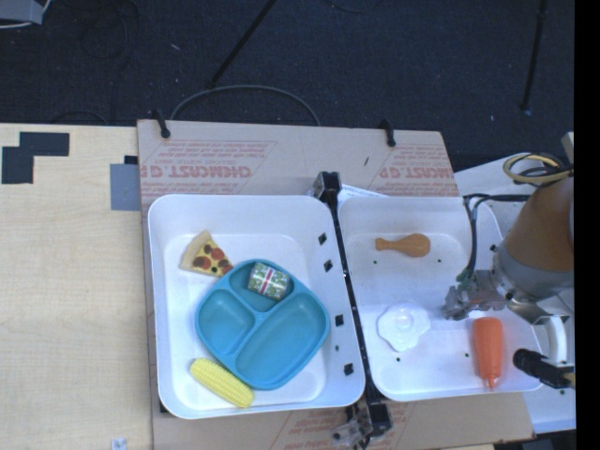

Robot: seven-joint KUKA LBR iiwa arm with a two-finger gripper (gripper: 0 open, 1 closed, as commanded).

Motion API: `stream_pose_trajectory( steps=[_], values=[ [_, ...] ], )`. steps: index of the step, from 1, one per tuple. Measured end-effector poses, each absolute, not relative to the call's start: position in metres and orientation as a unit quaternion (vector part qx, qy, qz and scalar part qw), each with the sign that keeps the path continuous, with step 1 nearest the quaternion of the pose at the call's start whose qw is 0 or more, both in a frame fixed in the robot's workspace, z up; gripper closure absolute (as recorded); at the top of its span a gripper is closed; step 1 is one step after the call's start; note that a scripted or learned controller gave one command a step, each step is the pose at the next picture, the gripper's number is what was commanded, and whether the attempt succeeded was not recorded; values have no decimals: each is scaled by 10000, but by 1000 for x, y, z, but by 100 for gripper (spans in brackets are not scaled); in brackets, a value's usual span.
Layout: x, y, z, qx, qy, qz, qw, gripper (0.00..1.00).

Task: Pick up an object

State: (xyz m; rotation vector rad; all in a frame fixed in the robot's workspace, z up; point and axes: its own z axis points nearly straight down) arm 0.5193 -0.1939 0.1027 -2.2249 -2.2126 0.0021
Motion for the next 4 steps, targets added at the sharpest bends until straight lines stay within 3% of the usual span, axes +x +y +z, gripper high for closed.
stream_pose_trajectory(
  steps=[3, 4],
  values=[
    [528, -197, 273, -7065, -7077, -12, -23, 100],
    [526, -141, 256, -7058, -7084, 6, 21, 100]
  ],
)
